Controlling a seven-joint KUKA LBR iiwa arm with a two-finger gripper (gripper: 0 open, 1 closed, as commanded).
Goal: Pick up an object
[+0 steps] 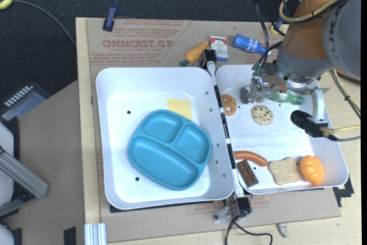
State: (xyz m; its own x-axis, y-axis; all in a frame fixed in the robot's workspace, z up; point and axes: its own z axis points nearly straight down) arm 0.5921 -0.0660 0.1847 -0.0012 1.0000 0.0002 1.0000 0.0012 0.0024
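Grey claw (257,88) fingers indistinct, above cookie (262,115)

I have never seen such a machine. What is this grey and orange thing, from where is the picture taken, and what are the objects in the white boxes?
It is a robot arm reaching in from the right, seen by one camera above the bench. Its gripper hangs over the right bin, near a cookie; nothing is visibly held. That bin also holds a pretzel, a sausage, a chocolate bar, a bread slice and an orange toy. The left bin holds a blue divided plate and a yellow slice.
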